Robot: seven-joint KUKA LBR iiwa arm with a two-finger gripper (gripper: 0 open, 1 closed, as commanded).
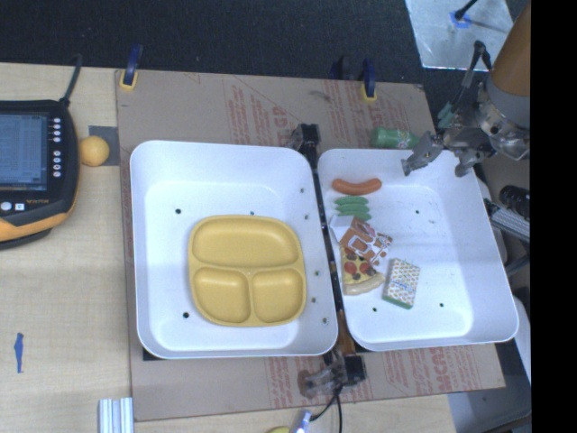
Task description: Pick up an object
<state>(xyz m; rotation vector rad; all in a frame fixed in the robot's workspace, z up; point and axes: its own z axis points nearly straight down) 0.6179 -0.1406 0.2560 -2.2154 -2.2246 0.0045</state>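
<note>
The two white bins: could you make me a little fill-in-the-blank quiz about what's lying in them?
1. The yellow tray with three compartments lies in the ____ bin.
2. In the right bin, the sausage lies just above a ____ toy vegetable.
3. The pizza slice lies just to the ____ of the small patterned box.
4. The pincer hangs over the right bin's top ____ corner.

Missing words: left; green; left; right

You see the gripper [442,161] over the right bin's [469,318] far rim, nothing between its spread fingers. Against that bin's left wall: hot dog [357,186], green pea pod [352,207], pizza slice [361,258]; sponge [401,283] just right. Left bin [153,242]: yellow divided tray [245,270].
</note>
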